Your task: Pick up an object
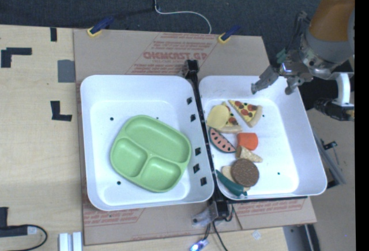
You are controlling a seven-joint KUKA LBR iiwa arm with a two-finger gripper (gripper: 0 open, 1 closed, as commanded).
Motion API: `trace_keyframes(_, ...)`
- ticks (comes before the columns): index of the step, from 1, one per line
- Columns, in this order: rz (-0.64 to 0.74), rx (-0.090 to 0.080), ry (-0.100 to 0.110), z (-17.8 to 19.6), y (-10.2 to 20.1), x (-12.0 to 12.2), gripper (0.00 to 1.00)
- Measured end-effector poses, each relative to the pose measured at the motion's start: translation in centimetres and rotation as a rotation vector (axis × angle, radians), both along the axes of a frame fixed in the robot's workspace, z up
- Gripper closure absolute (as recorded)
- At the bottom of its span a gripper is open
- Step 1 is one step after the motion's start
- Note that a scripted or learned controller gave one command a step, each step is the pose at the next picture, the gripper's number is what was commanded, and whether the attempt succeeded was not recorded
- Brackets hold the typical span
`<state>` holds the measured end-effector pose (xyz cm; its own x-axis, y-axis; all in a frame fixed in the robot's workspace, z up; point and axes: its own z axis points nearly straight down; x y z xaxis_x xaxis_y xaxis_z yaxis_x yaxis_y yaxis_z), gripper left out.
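Observation:
The right bin (288, 146) holds several toy foods: a pizza slice (246, 110), a yellow piece (219, 116), a watermelon slice (222, 140), an orange-red block (248, 141), a brown round cookie (245, 172) and a teal item (230, 187) at the front. My gripper (274, 82) hangs over the bin's back right edge, above and to the right of the pizza slice. Its two fingers are spread apart with nothing between them.
The left bin (98, 105) contains a green divided plate (151, 153). Black clips line the wall between the two bins (199, 128). Both bins sit on a cardboard sheet (167, 53), with a cable (173, 12) trailing behind it.

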<state>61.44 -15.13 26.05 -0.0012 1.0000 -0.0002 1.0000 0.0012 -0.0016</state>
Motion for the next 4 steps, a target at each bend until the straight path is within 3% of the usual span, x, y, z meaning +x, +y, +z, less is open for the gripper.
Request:
trace_keyframes(1,-0.004,0.003,-0.002,-18.1,-0.3,-3.0,0.0)
trace_keyframes(2,-0.001,0.002,0.003,-17.3,2.0,-9.8,0.0)
trace_keyframes(3,0.005,0.003,-0.003,-7.1,9.2,-13.2,0.0)
trace_keyframes(4,0.004,0.001,-0.006,-1.1,11.6,-13.0,0.0)
